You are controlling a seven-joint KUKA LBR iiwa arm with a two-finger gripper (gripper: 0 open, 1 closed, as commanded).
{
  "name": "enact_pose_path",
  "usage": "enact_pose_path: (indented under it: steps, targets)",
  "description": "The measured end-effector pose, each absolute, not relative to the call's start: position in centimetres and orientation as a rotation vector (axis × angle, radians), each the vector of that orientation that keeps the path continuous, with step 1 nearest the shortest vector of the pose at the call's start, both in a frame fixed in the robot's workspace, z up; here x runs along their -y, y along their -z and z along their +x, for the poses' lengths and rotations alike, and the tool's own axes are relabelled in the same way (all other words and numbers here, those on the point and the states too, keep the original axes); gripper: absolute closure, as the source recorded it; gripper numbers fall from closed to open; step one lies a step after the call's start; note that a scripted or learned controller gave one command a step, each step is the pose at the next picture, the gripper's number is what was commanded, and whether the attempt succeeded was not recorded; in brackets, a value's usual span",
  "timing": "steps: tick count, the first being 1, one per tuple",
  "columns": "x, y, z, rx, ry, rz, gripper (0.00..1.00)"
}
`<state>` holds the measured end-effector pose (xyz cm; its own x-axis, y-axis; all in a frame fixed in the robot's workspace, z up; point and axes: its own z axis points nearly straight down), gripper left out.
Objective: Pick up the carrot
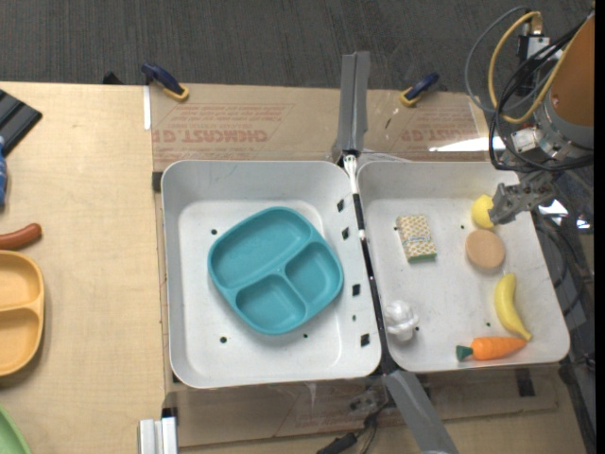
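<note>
The right bin (444, 183) holds the carrot (492, 348) at five o'clock, with a banana (510, 305) and cracker (416, 237); the left bin (189, 348) holds a teal tray (274, 270). The gripper (510, 201) hovers at two o'clock.

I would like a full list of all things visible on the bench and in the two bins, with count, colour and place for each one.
divided plate: 1, teal, in the left bin
left bin: 1, white, centre of the bench
right bin: 1, white, beside the left bin
carrot: 1, orange with green top, front of the right bin
banana: 1, yellow, right bin, just behind the carrot
round item: 1, tan, right bin, behind the banana
lemon-like item: 1, yellow, back of the right bin, at the claw
block: 1, beige patterned, right bin middle
small object: 1, white, right bin front left
clamps: 2, blue and orange, back edge
orange tray: 1, left edge
sausage: 1, red-brown, left edge
claw: 1, grey, over the right bin's back
</note>
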<state>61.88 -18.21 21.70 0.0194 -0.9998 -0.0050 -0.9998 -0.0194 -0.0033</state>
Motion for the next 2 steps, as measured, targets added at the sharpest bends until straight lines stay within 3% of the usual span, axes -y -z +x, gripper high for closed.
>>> enact_pose_path:
  steps: [1, 2]
  targets:
    - [19.2, -22.9, 63.5, -1.783, -0.001, -2.579, 1.00]
    - [19.8, -24.1, 63.3, -1.321, -0.001, -2.843, 1.00]
